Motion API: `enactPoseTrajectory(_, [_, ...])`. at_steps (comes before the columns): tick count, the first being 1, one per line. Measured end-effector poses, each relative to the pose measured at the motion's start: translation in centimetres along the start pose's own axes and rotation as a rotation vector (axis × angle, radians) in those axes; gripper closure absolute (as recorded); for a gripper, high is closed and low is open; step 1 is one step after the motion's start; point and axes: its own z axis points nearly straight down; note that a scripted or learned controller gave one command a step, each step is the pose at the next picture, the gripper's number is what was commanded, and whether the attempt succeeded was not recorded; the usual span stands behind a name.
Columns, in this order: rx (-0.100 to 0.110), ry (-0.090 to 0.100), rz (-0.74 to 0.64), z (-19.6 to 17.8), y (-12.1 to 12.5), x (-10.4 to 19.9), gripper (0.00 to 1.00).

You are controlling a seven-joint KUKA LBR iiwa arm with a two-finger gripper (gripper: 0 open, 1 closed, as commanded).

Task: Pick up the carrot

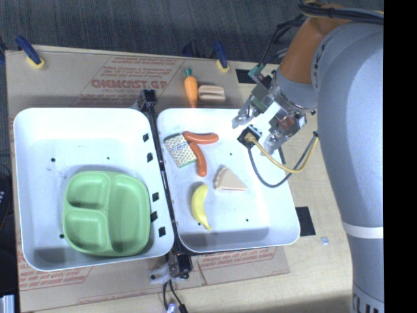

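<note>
Lying outside the bins at upper centre, the carrot [190,91] looks light, rigid, best pinched mid-body; whether the jaws are open or closed, I cannot tell.

Under my two bins lies a sheet of brown cardboard [117,77], and its red print is the only lettering I can make out. Above the left bin [26,175] the largest line reads roughly "CHEMCAST GP", upside-down or slanted to my eye, with smaller red lines over and under it too fine to read. More small red print runs along the cardboard's near edge below both bins and down its left edge, all too small and blurred for me to read.
</note>
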Motion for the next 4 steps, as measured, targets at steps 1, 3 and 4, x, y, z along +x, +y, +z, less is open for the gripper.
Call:
enactPoseTrajectory(1, [-0.004,0.004,0.168,-16.7,-0.4,-2.6,0.0])
enactPoseTrajectory(3, [0.004,-0.001,0.411,-2.7,-6.5,-0.8,1.0])
enactPoseTrajectory(4, [-0.002,0.003,0.415,-11.6,-3.7,-2.4,1.0])
